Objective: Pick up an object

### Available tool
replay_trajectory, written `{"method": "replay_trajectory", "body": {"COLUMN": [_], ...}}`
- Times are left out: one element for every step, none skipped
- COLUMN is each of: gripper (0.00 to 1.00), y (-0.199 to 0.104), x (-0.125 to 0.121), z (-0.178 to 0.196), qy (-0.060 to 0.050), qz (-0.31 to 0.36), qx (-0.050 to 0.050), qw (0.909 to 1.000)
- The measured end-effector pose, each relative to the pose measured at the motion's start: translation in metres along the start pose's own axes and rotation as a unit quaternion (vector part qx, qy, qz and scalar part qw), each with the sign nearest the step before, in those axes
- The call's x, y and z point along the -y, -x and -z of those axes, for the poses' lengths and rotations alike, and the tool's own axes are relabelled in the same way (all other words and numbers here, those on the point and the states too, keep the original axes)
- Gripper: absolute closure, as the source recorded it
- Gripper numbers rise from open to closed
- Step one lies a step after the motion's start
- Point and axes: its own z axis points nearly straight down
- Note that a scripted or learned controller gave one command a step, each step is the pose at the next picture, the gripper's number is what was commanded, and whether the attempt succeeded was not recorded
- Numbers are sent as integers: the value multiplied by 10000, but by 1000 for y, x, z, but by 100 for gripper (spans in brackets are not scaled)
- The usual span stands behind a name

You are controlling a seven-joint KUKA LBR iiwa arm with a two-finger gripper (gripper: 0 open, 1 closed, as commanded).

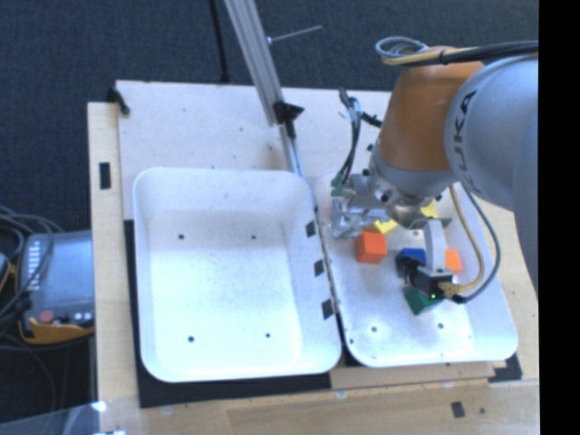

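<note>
The right bin holds several small objects. An orange cube lies near the bin's middle, with a yellow piece just behind it. A blue object and a green block lie to the right of the cube, and a small orange piece sits beside the blue one. My gripper hangs low over the bin's upper left part, just left of and above the orange cube. The wrist hides what lies beneath it.
The left bin stands next to the right one, their rims meeting at the middle. A slanted aluminium post rises behind the bins. Cables loop from the wrist over the right bin.
</note>
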Motion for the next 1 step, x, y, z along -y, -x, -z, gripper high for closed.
{"method": "replay_trajectory", "body": {"gripper": [100], "y": [-53], "x": [2], "z": [5], "qy": [10], "qz": [6], "qx": [-3], "qw": [10000]}}
